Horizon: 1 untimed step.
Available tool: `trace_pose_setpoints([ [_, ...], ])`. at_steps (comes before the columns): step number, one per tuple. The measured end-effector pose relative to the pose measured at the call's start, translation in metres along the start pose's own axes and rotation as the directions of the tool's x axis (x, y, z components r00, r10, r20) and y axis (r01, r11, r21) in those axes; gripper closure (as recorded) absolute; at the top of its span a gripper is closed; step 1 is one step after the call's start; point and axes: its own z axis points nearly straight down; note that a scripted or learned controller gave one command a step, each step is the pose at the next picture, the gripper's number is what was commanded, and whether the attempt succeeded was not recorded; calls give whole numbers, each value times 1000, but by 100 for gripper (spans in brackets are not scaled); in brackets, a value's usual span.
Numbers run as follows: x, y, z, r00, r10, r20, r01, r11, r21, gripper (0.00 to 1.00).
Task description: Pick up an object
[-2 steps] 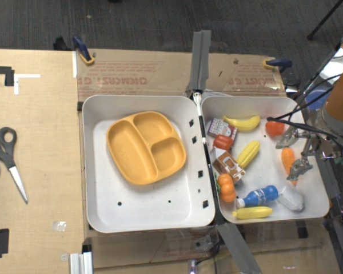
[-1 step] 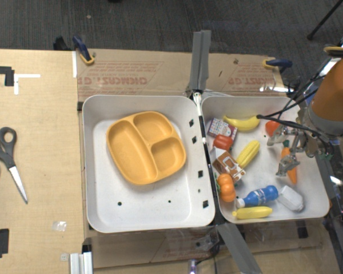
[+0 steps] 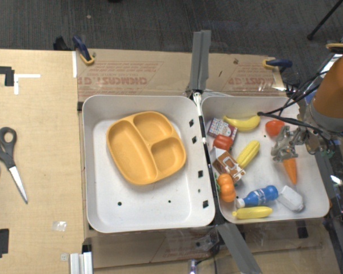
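Orange carrot (image 3: 290, 170) just beside red tomato (image 3: 274, 128)

I see an orange-yellow plastic divided plate (image 3: 147, 147) in the left white bin (image 3: 103, 210); right, a yellow toy banana (image 3: 243, 122), an orange carrot (image 3: 290, 170) and a blue-and-white bottle (image 3: 259, 196) (red tomato (image 3: 274, 128) far right).

Orange band, grey metal end effector (image 3: 286, 145), black cables.
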Motion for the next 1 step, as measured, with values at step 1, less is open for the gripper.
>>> trace_pose_setpoints([
  [1, 0, 0, 0, 1000, 0, 0, 0, 1000, 0, 0],
])
